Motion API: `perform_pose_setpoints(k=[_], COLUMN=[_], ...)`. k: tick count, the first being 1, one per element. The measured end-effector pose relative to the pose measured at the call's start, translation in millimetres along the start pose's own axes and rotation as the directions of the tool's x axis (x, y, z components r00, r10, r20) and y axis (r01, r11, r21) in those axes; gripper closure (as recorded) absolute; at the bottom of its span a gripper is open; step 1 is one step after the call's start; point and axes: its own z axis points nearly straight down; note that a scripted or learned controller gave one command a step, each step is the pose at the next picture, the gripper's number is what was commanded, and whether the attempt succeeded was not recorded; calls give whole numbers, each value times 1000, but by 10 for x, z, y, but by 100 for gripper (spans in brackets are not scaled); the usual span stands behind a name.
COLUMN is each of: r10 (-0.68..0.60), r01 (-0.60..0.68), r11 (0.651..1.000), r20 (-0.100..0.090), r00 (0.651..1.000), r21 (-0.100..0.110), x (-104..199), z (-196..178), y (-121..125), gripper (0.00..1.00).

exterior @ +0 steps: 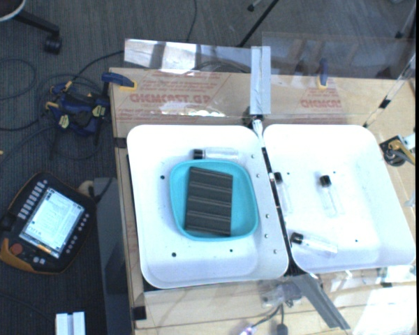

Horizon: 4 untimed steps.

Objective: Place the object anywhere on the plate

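Observation:
A blue plate [248,201] rests in the left white bin [150,250]. A dark grey ribbed rectangular block [209,201] lies flat on the plate's middle, its long side running front to back. A clear tube with a black cap [213,153] lies in the same bin, just behind the plate's far rim.
In the right white bin [377,159] a clear tube with a black cap [327,192] lies near the middle, and another [311,242] near the front left corner. A third tube [278,188] lies along the divide between the bins. A teach pendant [42,222] sits on the floor at left.

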Motion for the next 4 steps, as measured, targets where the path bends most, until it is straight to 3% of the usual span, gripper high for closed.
perform_pose_setpoints(k=[2, 3, 4], r10=[0, -1, 0], r01=[0, 1, 0], r11=[1000, 1000, 1000], r20=[0, 0, -2], r00=[1000, 1000, 1000], r21=[0, 2, -1], x=[1, -1, -1], z=[150, 25, -883], y=[0, -7, 2], gripper=[0, 0, 0])
